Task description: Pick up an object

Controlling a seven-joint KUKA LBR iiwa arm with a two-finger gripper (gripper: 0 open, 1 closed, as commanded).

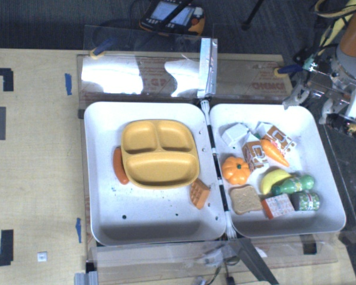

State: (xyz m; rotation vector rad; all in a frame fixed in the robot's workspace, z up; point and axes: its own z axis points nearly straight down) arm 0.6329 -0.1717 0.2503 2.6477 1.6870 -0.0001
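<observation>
Nearest the camera we list the front of the right bin (pixel 329 221): a slice of bread (pixel 245 199), a small red carton (pixel 277 206) and a green can (pixel 305 201). Behind them we enter a banana (pixel 273 180), a green bottle (pixel 292 184), a small pumpkin (pixel 235 169), a carrot (pixel 273 153) and white packets. Left bin (pixel 101 177): a yellow divided tray (pixel 159 152), a sausage (pixel 120 165) beside it, a waffle piece (pixel 199 193) at its front corner. We find the gripper (pixel 335 103) above the right bin's far right corner, arm entering from the right, wrist high. Every candidate lies forward and left of it; the carrot is closest, long axis slanting front-right. Whether the gripper is parted or closed we cannot tell; we see nothing held.
</observation>
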